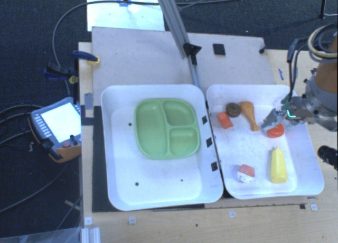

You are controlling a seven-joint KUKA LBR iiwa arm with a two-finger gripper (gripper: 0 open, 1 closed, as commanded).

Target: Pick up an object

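Observation:
My gripper (274, 119) hangs over the right bin (306, 184), near its far right side. A small red object (275, 131) lies just below and against the gripper's tip; I cannot tell whether it is held. To the left lie a tan drumstick-shaped toy (248, 114), a brown round piece (233, 109) and an orange-red block (225, 121). Nearer the front of the bin a yellow bottle (278, 166) lies beside a small red and white object (245, 173).
A green divided plate (167, 128) sits in the left bin (121, 184). A metal pole (177, 20) slants across the board behind the bins. A handheld pendant (57, 128) rests on the floor to the left.

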